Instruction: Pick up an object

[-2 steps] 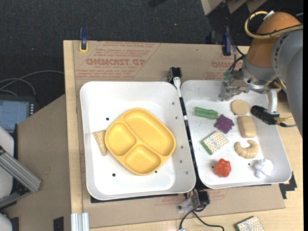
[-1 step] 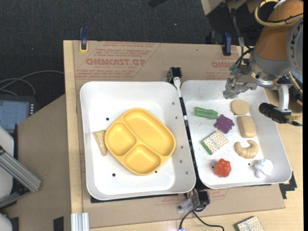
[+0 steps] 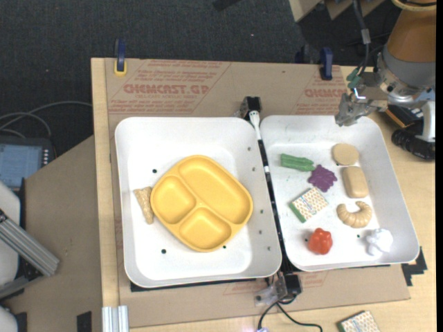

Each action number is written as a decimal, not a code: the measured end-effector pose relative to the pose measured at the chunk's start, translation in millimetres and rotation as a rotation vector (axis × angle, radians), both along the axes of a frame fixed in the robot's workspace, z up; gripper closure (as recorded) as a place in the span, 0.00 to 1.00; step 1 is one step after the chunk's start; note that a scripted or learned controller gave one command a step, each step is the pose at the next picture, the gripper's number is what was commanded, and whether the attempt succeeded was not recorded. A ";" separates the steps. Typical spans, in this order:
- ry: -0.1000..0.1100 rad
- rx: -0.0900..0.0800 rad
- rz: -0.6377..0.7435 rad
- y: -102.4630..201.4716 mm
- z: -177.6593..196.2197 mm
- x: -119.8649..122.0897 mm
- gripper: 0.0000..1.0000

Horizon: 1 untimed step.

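jaws above right bin's far edge, grip state unclear, nothing visibly held

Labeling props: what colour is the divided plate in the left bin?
Yellow: the three-compartment plastic plate is plain yellow, seen best in the camera view.

The arm is cut off by the top and right edges. A patterned box is cropped at the bottom edge. The gripper's fingers are too small to read.
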<state>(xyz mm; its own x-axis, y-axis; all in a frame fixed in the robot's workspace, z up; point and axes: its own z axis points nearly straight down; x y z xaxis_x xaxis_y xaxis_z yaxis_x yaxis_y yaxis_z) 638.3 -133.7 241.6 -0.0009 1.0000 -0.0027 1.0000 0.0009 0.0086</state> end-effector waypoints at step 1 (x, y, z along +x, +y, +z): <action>0.006 0.001 0.000 0.5 -4.0 -0.8 0.00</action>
